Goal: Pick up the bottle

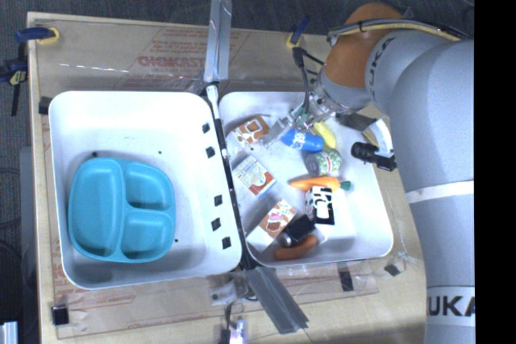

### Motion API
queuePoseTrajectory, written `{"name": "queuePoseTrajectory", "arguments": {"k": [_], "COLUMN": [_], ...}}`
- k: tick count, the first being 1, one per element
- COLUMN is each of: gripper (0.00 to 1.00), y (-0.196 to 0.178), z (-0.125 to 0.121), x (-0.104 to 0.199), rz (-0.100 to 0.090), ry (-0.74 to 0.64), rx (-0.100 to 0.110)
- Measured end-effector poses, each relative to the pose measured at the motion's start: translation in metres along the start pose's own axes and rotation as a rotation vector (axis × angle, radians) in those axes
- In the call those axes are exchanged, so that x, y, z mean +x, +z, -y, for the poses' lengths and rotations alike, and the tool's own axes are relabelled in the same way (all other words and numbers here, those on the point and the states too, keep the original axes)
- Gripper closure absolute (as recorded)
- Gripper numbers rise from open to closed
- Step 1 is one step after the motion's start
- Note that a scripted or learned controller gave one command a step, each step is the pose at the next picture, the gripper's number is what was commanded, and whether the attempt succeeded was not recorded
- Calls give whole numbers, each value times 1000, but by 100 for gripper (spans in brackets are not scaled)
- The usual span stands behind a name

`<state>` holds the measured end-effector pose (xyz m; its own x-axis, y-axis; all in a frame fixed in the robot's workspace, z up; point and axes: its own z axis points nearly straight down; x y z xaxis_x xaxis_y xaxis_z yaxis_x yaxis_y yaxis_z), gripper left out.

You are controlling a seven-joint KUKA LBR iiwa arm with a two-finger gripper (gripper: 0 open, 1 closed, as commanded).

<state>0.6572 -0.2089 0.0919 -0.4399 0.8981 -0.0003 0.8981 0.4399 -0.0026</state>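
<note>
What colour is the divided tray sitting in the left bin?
Light blue. The divided tray lies in the left bin, seen clearly in the camera view.

On my arm's grey casing (pixel 439 286), at the lower right, I read the white letters "UKA", cut off at the edge. The worktop (pixel 121 52) carries faint red printing above the bins that looks like "CHEMCAST". The packets' labels are too small for me to read.
</note>
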Motion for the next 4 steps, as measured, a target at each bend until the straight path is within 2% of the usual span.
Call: {"name": "queuePoseTrajectory", "arguments": {"k": [1,2,3,4], "gripper": [0,0,0,100], "y": [-66,-16,-2,-13], "z": [27,35,21,20], "x": [10,13,11,11], "rz": [0,20,2,4], "ry": [233,269,167,162], "rx": [-2,-27,-5,-6]}}
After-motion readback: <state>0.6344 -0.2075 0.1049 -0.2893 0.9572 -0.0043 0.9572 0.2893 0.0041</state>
